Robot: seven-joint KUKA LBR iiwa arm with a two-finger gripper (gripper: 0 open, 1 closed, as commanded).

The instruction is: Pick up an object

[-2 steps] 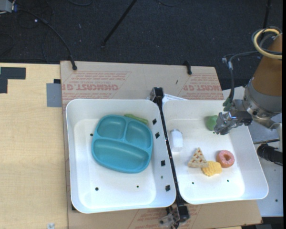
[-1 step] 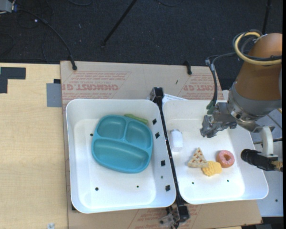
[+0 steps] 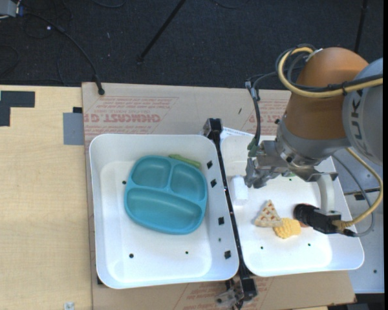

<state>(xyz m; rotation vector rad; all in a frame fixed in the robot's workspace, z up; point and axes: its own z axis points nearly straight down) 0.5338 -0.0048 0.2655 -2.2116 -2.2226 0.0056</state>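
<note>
Two white bins (image 3: 116,263) sit on cardboard. Beside the teal plate's (image 3: 166,194) bin, the gripper (image 3: 255,176) hovers over a waffle wedge (image 3: 267,214); its grip is unclear. That wedge looks light and stiff, best pinched across its edges.

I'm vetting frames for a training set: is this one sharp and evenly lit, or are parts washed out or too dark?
Camera view: fairly sharp and evenly lit; the right shallow white bin is bright, near washed out; the teal divided plastic plate shows mild sheen; the floor beyond the bench is very dark; the tool reads murky.
</note>
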